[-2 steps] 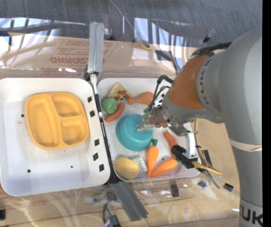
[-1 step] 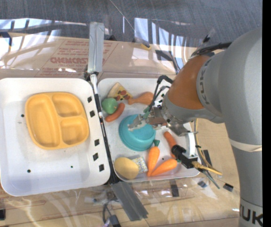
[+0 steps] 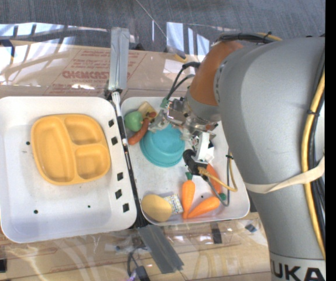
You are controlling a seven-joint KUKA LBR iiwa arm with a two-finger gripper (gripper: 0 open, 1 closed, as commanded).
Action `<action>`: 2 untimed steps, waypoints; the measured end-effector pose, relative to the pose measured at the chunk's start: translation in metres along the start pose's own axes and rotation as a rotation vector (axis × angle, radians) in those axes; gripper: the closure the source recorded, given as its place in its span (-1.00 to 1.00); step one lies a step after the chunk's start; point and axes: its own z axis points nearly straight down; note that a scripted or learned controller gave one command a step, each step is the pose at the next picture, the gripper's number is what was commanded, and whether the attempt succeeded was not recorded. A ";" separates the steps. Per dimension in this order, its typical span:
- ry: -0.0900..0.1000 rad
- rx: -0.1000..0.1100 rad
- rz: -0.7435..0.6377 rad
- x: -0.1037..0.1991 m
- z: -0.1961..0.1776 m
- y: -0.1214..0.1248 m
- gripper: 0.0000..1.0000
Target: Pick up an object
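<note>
The right bin (image 3: pixel 134 174) holds a teal bowl (image 3: pixel 163 148) at its middle. A green ball (image 3: pixel 133 120) and a brownish-orange sausage-shaped piece (image 3: pixel 140 132) lie at the bowl's upper left. Two orange carrots (image 3: pixel 189 196) (image 3: pixel 206 205) lie at the near side, and a third (image 3: pixel 215 178) sits partly under the arm. A pale yellow oval thing (image 3: pixel 156 207) rests in the near left corner. My gripper (image 3: pixel 163 119) hangs over the bowl's far rim, close to the sausage piece, and the wrist covers the bin's right part.
The left bin (image 3: pixel 10 215) carries a yellow divided tray (image 3: pixel 69 147). A small beige piece (image 3: pixel 146 108) lies at the right bin's far edge. The big grey arm (image 3: pixel 273 127) covers the right side of the bench. Cardboard (image 3: pixel 68 69) lies behind the bins.
</note>
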 end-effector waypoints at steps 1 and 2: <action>0.012 -0.003 -0.121 -0.031 -0.001 0.000 -1.00; 0.010 0.006 -0.296 -0.039 -0.001 0.000 -1.00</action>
